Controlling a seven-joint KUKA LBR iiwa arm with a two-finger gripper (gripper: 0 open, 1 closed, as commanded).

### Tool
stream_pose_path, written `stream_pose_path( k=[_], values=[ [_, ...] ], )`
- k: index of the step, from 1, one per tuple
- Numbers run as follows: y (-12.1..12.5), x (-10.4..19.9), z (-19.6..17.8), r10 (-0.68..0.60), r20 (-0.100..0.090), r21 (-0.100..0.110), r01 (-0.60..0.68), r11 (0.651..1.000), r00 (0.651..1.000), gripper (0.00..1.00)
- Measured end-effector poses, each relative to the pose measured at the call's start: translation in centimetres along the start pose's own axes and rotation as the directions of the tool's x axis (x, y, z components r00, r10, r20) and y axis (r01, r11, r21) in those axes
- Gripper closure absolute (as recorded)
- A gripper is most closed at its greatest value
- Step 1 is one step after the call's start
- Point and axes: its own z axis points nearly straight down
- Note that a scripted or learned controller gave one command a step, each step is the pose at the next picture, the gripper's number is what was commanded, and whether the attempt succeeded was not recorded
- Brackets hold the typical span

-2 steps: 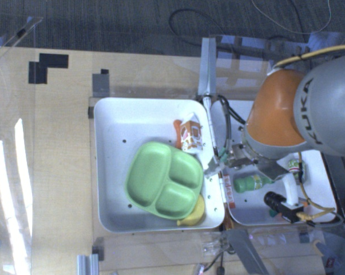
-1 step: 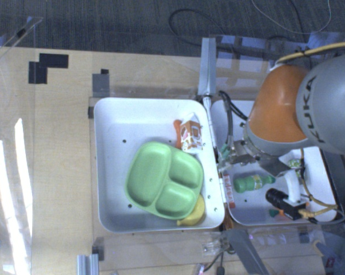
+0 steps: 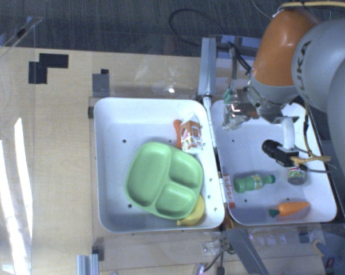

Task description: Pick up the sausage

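sausage (image 3: pixel 177 132) lies in the left bin (image 3: pixel 112 211), a small orange-red cylinder, mostly hidden; it sits just past the far edge of the green divided plate (image 3: pixel 163 179), pressed against a small printed carton (image 3: pixel 191 135) that covers its right side. only a short stretch of its left flank shows. judged a light toy piece, likely smooth and a bit slippery, firm enough to take a pinch without deforming. best hold looks to be across its narrow width at the exposed end away from the plate, jaws set crosswise to its length (the carton crowds one side, so it may get nudged or caught along with it). gripper (image 3: pixel 236 112) hangs over the far-left corner of the right bin (image 3: pixel 326 208), well off from the plate; whether it is spread or closed cannot be made out. a banana (image 3: pixel 194 215) peeks out from the plate's near edge.
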Motion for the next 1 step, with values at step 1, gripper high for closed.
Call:
stream_pose_path(
  k=[1],
  values=[
    [0.49, -7.11, -6.80, 0.330, 0.001, -0.004, -0.330, 0.944, 0.944, 1.00]
  ],
)
